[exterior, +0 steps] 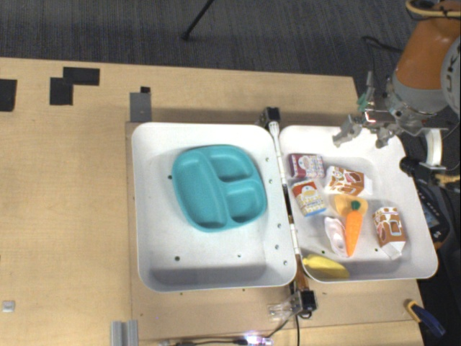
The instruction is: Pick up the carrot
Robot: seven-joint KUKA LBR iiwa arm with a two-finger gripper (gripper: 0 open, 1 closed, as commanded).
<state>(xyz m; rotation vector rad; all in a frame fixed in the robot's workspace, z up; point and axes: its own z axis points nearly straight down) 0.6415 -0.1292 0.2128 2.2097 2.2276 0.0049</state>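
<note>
The orange carrot (pixel 353 231) with a small green top lies lengthwise in the right bin (pixel 418 265), near its middle, tip toward the front. It rests among snack packets. My gripper (pixel 364 135) hangs over the bin's back edge, well behind the carrot and apart from it. Its fingers are spread open with nothing between them.
Around the carrot lie a purple packet (pixel 307 166), a red-and-blue packet (pixel 309 197), brown-and-white cartons (pixel 345 182) (pixel 390 229), a pale wrapper (pixel 335 235) and a yellow banana (pixel 325 267) at the front. The left bin (pixel 155 265) holds a teal divided plate (pixel 218 186).
</note>
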